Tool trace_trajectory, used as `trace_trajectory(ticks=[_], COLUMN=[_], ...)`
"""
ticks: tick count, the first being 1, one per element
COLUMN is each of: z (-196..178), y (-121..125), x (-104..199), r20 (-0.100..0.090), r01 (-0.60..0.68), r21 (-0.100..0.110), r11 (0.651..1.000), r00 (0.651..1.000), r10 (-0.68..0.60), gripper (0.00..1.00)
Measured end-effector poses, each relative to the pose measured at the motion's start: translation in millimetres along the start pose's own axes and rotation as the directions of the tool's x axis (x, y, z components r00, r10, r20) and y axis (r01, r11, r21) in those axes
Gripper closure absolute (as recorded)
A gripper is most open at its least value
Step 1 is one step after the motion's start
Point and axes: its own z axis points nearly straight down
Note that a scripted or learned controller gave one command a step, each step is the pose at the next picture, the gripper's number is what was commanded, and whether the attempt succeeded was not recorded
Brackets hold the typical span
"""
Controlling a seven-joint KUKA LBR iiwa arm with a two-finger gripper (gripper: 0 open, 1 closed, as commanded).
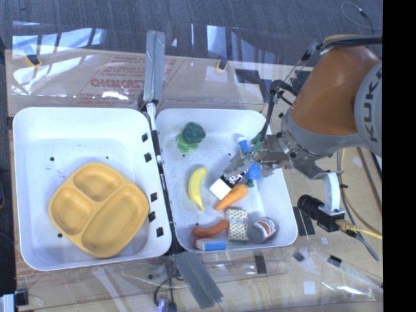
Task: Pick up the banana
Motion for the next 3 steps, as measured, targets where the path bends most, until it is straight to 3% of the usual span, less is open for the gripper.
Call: trace_trajectory(ticks=[1, 2, 3], z=[79, 96, 196], y=[47, 0, 21], x=[109, 67, 19], r20=[0.002, 0.000, -0.001], r01=[0.006, 0.006, 0.015], r21=[0.002, 0.002, 0.000], r11=[1.000, 1.000, 1.000], r00=[1.000, 1.000, 1.000], r10=[-0.006, -0.006, -0.015], gripper=[0.00, 0.00, 0.00])
